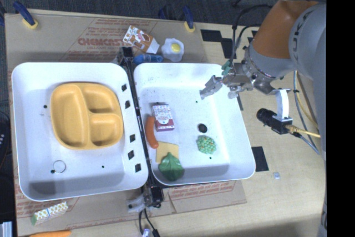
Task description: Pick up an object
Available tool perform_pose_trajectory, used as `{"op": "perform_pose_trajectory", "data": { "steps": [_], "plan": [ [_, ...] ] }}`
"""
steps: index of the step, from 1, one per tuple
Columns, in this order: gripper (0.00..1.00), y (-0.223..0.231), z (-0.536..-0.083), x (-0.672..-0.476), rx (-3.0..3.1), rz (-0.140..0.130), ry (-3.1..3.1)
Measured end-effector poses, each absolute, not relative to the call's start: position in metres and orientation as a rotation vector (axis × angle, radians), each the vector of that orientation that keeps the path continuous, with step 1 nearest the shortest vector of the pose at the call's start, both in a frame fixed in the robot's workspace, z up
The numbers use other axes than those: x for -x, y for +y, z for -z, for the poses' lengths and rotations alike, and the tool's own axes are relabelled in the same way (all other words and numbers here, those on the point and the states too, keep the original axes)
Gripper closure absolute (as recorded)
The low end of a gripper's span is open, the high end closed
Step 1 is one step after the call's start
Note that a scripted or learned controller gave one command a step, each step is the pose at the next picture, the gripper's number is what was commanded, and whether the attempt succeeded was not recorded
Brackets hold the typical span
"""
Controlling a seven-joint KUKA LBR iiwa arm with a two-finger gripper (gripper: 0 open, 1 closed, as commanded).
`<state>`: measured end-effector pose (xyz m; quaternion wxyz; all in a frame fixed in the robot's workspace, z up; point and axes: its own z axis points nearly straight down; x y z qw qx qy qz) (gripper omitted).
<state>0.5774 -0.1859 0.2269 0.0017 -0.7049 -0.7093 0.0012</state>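
Nothing is picked yet; the gripper [213, 86] hangs over the right bin [236, 119] near its far right edge, whether spread or pressed together I cannot tell; candidates lie below: a glossy red packet [162, 117], an orange carrot [151, 131], knobbly green peas [206, 145], leafy lettuce [170, 167]; all remains.

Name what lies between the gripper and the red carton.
Bare white floor of the right bin lies between the gripper and the red carton, seen from above.
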Motion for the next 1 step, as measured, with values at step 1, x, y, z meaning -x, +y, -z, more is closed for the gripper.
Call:
{"op": "perform_pose_trajectory", "data": {
  "steps": [1],
  "plan": [
    [0.00,-0.1405,-0.1196,-0.4949,2.380,-0.005,-2.041]
  ]
}}
